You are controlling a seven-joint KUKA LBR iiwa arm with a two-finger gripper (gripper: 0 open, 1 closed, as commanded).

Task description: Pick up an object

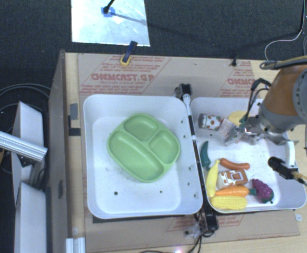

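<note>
Gripper [236, 134] hanging low over the upper part of the right bin [295, 194]; whether it is clamped on anything cannot be told.

Just left of it, a small carton [210, 122] is lying on its side. Below, toward lower right of frame, 1 banana [212, 177], sausage [234, 165], carrot [231, 192] and grapes [263, 189] are lying clustered. Left bin [98, 194] is holding 1 green divided plate [144, 147].

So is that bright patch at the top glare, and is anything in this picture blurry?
In the camera view, the shiny sheet on the dark floor is washed out by glare; the white bins are evenly lit with soft, faint shadows, and the green plate looks sharp; the end effector and the small toys beside it look soft and hard to make out.
</note>
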